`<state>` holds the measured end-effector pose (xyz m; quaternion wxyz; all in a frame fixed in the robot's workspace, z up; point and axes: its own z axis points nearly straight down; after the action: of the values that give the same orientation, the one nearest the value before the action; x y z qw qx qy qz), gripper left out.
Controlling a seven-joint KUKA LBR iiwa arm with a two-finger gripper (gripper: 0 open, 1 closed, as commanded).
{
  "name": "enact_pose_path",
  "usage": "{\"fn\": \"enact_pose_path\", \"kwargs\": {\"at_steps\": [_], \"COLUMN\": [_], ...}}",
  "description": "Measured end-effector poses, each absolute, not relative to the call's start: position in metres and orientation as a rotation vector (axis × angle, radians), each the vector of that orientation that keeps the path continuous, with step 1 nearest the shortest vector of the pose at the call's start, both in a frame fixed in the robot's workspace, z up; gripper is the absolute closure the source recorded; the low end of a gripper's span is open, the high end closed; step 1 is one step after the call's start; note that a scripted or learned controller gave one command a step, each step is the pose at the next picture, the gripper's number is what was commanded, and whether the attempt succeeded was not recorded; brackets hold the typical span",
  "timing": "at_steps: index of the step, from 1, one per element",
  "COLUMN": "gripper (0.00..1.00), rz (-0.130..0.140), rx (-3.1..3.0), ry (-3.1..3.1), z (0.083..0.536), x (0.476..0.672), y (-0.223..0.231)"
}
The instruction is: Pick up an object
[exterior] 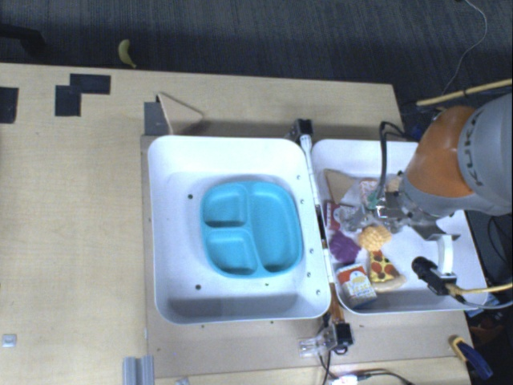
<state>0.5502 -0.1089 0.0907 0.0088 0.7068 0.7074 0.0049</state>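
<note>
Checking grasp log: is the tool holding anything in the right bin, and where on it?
Cannot tell. The tool sits low among the clutter in the right bin; no item is seen between its tips.

Blue divided tray in left bin — banana on dark carpet

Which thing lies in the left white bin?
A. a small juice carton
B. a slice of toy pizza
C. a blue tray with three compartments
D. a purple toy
C: the blue tray with its three compartments lies in the middle of the left bin, while the small toys are heaped in the right bin under the arm.
</note>
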Motion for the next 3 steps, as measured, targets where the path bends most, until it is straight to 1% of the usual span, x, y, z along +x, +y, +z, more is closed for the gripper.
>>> {"fn": "enact_pose_path", "kwargs": {"at_steps": [1,2,3], "gripper": [1.0,0.0,1.0], "rz": [0.026,0.025,0.031], "rx": [2.203,2.203,2.201], "ry": [2.212,2.212,2.214], "z": [0.103,0.103,0.115], "x": [0.553,0.553,0.555], "y": [-0.107,-0.107,-0.106]}}
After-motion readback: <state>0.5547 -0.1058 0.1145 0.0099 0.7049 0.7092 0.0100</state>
